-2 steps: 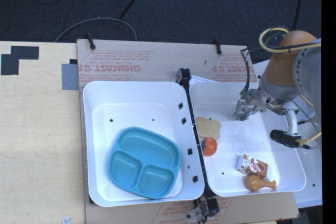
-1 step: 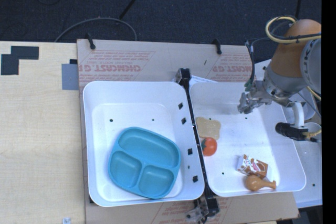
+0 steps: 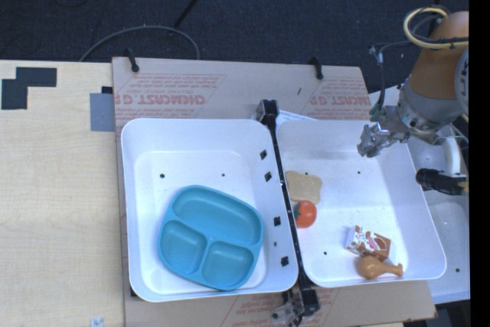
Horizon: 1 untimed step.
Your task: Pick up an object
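The arm (image 3: 436, 80) comes in from the right, its orange band high at the edge, and the claw (image 3: 373, 140) hangs over the far right corner of the right bin (image 3: 429, 241). The claw is small and dark against the white floor; whether it is released or clenched cannot be told from this view. Nothing is seen between its tips, and it touches none of the objects. A yellow cable loop (image 3: 423, 27) sits above the wrist.

The objects lie well apart from the claw, nearer the front and the divider. A tan slice (image 3: 304, 186) rests by the divider, and a red ball (image 3: 305, 214) touches its near edge. Toward the near right corner, a small red and white packet (image 3: 368, 242) lies just beside an orange drumstick (image 3: 375, 267), which is closest to the rim.

The left bin (image 3: 145, 142) holds a blue tray (image 3: 210, 237) with three compartments, set toward its front. Both bins stand on a cardboard sheet (image 3: 230, 92) on the bench.
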Tool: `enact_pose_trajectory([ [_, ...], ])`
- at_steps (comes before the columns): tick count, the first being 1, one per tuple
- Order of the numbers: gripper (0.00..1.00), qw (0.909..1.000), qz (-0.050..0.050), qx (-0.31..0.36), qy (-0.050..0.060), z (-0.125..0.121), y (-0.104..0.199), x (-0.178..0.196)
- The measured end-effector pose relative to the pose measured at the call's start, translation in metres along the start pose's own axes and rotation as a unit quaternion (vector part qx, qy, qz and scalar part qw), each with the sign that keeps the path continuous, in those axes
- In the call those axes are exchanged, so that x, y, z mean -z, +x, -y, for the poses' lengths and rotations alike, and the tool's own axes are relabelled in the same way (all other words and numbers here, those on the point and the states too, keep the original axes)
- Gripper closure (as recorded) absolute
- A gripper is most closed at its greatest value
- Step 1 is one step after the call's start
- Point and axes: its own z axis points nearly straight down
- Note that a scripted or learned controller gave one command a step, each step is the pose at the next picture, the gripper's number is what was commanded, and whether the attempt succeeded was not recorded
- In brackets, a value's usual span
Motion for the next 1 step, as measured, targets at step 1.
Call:
enact_pose_trajectory([
  [1, 1.0, 1.0, 0.0, 0.002, 0.0, -0.0005, -0.0009, 0.05],
])
